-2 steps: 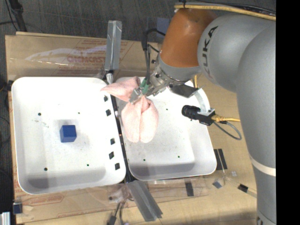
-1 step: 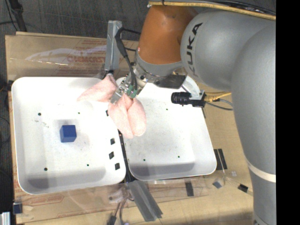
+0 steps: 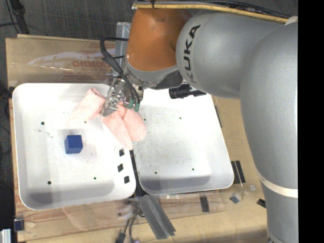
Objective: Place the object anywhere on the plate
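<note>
"KUKA" lettering marks the grey arm [image 3: 223,49], whose gripper [image 3: 115,103] pinches a pink cloth [image 3: 121,120] above the bins.

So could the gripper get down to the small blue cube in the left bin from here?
Probably yes. The small blue cube sits alone on the left white bin floor, but the gripper looks caught up with the pink cloth.

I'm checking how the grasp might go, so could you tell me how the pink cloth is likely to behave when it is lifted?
The pink cloth looks soft and crumpled, draped across the rims between the two bins, so it would probably sag and hang rather than keep its shape. It seems thin, so likely light. The gripper sits at its middle; the loose ends may trail and drag over the left bin.
</note>
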`<state>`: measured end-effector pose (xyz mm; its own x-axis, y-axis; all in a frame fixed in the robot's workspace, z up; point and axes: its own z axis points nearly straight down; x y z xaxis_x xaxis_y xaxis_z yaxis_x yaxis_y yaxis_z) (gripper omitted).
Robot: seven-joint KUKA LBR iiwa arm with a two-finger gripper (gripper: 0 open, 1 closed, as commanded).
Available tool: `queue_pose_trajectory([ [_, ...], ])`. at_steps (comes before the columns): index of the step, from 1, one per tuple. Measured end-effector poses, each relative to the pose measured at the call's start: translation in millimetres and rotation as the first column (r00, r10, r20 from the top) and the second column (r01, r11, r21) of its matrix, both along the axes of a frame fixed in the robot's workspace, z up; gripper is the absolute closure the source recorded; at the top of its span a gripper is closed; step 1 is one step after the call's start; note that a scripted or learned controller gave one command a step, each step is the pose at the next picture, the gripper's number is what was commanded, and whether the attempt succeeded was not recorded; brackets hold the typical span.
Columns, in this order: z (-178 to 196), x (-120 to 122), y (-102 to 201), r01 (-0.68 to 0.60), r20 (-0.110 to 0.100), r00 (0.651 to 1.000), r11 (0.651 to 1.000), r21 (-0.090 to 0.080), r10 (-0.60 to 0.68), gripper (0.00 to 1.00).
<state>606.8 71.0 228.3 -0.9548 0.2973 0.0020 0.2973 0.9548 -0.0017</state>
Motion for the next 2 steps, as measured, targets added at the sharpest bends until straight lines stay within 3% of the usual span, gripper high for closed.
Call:
queue_pose_trajectory([
  [1,3.0,6.9,50.4,-0.302,0.005,0.953,0.953,0.000,0.302,1.00],
  [2,3.2,7.1,50.1,-0.301,0.006,0.954,0.954,0.000,0.301,0.00],
])
